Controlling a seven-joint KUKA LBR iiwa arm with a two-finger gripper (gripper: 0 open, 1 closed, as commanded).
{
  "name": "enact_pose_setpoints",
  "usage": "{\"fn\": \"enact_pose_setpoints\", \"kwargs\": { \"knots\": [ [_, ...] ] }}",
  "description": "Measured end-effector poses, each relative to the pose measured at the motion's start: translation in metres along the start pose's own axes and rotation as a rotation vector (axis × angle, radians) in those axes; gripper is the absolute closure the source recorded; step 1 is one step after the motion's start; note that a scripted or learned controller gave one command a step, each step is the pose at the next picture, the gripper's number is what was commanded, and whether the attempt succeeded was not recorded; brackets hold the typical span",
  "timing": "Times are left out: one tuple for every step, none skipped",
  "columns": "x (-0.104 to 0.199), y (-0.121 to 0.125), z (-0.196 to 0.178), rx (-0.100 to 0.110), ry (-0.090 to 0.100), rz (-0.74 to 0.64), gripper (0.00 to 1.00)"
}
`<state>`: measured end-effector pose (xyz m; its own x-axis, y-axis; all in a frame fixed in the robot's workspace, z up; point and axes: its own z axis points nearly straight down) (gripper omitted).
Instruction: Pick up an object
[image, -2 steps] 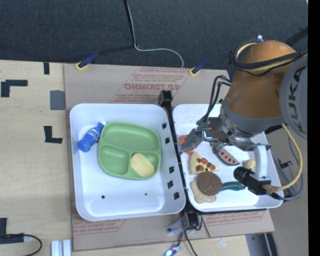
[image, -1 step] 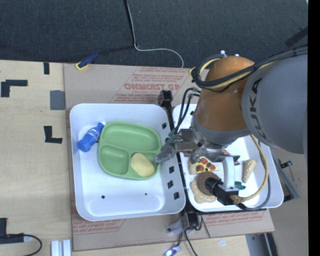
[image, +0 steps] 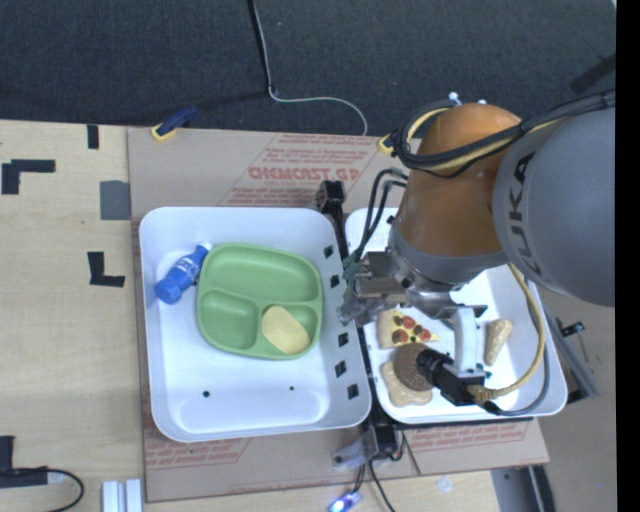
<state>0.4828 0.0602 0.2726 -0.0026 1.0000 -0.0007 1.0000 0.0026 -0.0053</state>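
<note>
Pick-up approach. We see the end effector (image: 368, 288) just beside the pizza slice (image: 410, 328), on its side nearest the green plate (image: 225, 275); whether it is released or clenched we cannot tell. The slice lies in the white bin (image: 505, 290), its long axis apparently pointing away from that plate.

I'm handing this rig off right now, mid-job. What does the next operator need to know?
Gripper: low at the right bin's left edge, beside the wall between the bins; no object seen in its grip.
Right bin: pizza slice, brown round piece, tan bread-like piece.
Left bin: green plate with a yellow item in its lower right compartment; blue bottle beside the plate's upper left.
Done: no pick visible.
Left: grasp and lift one object.
</note>
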Motion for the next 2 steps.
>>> {"fn": "enact_pose_setpoints", "kwargs": {
  "knots": [
    [0.027, 0.001, -0.064, -0.009, 0.002, -0.003, 1.00],
    [-0.014, 0.001, -0.157, -0.014, 0.001, 0.004, 1.00]
  ]
}}
